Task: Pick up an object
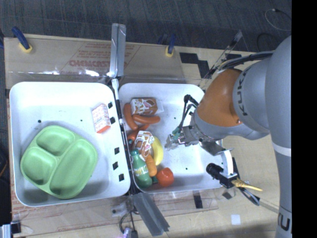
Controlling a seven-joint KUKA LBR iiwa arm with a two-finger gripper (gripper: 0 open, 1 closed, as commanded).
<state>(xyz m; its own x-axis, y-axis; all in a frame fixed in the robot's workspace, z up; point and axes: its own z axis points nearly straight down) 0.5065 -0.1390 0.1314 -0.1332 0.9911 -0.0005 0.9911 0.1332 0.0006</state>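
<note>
We see a cardboard-covered counter (148, 51) on dark carpet (148, 4), bearing two white bins (29, 95); whether the gripper (174, 140) is released or clenched, we cannot tell.

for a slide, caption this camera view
Gripper hovers in the right bin beside piled toy food; green tray fills left bin.

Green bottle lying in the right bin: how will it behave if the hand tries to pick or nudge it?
The green plastic bottle with the yellow label looks smooth and rounded, so it is probably slippery and apt to roll. It lies on its side, wedged among the yellow banana, the carrot and the bin wall, so neighbours would likely shift with it. Probably light.
</note>
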